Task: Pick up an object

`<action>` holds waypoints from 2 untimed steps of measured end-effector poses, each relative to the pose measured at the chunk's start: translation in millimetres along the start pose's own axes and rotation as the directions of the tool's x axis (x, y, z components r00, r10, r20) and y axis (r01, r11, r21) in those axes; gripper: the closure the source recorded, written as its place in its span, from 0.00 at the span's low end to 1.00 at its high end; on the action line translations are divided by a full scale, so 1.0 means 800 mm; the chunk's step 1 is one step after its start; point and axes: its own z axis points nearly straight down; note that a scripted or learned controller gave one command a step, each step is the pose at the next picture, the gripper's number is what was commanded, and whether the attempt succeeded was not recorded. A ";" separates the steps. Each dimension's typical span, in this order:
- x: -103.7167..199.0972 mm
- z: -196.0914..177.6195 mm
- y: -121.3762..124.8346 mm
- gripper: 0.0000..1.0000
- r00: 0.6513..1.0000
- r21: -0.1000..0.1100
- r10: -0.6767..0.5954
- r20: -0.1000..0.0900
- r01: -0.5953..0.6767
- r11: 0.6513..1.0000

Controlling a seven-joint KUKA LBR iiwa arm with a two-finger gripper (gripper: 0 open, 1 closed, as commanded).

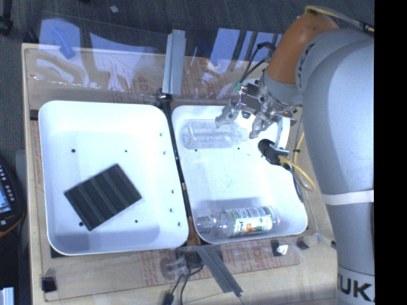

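A: Clear plastic bottle (213, 135) is seen lying on its side near the upper edge of the right bin (289, 189), just below and to the left of the gripper (241, 122). How are the jaws set?

B: They are spread apart, with one finger at the bottle's right end and the other further right, over the bin's floor. Nothing is seen between them, so the bottle is not gripped; whether the left finger touches it cannot be told.

A: What else is found in that bin?

B: A second bottle with a label (238, 222) is laid along the lower wall, well apart from the gripper.

A: And further out?

B: A dark ribbed panel (103, 196) is seen lying flat in the left bin (57, 116), towards the lower left of the frame. The grey arm (337, 107) is seen entering from the right.
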 end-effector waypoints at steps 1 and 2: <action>-0.054 -0.083 -0.052 0.00 0.999 0.001 0.038 -0.001 -0.038 0.999; -0.031 0.008 -0.115 0.00 0.914 0.007 0.406 0.002 -0.406 0.914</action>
